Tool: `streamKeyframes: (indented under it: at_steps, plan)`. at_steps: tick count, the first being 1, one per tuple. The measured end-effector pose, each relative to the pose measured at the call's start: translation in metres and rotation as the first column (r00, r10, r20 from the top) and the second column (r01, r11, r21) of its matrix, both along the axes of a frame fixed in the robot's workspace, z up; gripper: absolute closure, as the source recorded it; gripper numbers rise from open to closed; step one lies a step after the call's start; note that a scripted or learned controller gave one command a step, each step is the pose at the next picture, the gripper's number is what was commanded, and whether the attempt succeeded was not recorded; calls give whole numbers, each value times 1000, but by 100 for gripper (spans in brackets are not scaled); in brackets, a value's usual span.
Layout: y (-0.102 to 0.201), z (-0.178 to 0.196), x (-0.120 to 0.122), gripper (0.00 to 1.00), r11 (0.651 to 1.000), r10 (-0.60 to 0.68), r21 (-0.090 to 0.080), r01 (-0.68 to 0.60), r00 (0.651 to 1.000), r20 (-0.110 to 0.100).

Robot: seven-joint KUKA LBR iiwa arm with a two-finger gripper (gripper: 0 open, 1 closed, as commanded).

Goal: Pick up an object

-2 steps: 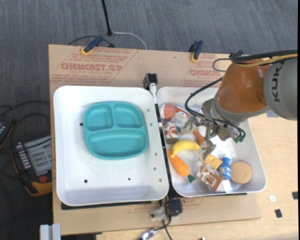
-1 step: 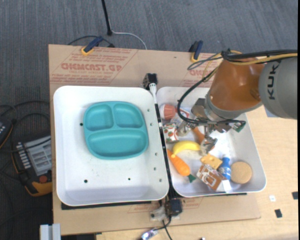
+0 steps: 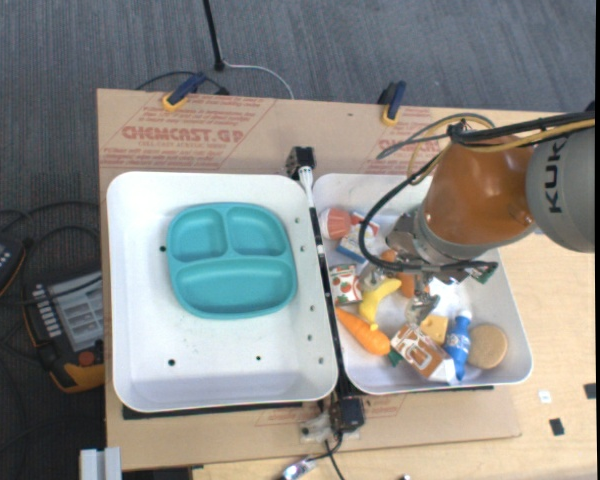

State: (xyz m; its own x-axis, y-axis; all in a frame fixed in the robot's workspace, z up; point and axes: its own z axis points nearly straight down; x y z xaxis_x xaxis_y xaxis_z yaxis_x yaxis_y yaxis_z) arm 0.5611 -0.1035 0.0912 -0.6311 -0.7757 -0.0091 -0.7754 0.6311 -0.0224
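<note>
While arm (image 3: 480,193) hides fingers, we cannot tell grip state. Far left of gripper (image 3: 428,286): teal tray (image 3: 230,260) in left bin (image 3: 140,368). Just left: banana (image 3: 377,296), carrot (image 3: 363,333). Below, right: bottle (image 3: 460,336), disc (image 3: 488,345).

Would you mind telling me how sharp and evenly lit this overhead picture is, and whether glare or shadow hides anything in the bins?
Camera view: lighting is soft and even, and the teal tray in the left bin reads sharp, with faint shadow along the bin walls. The right bin is brighter, its clutter slightly soft. The arm, mildly glossy on its orange band, covers the gripper and shades the toys beneath, near the banana.
</note>
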Motion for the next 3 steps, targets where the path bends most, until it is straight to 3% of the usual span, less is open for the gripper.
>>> streamKeyframes:
  at_steps: [1, 2, 3]
  plan:
    - [-3, -1, -32, 0, 935, 355, 0, -355, 935, -1]
    - [-4, -2, 41, 0, 913, 407, 5, -407, 913, -16]
    - [4, -1, 2, 0, 932, 363, 2, -363, 932, -9]
